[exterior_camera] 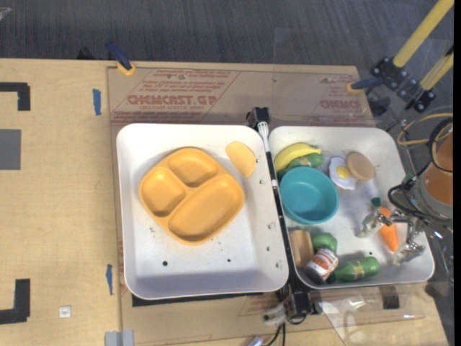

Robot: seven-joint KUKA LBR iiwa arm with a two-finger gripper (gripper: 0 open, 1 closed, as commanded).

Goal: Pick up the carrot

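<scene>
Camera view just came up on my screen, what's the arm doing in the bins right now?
The arm's end effector is down in the right bin, with the carrot lying between its two metal fingers. The carrot appears to rest on the bin floor, so it does not look lifted yet. Around it sit a teal bowl, a banana and a cucumber. The left bin holds an orange divided plate.

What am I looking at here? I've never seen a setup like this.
One camera above a bench looks down at a slant. The grey and orange thing at the right is a robot arm. Its two metal jaws stand open, one on each side of a small carrot lying in the right bin; they haven't closed on it. That bin also holds a banana, a blue bowl, a toy egg and a can. The left bin holds a yellow plate.
</scene>
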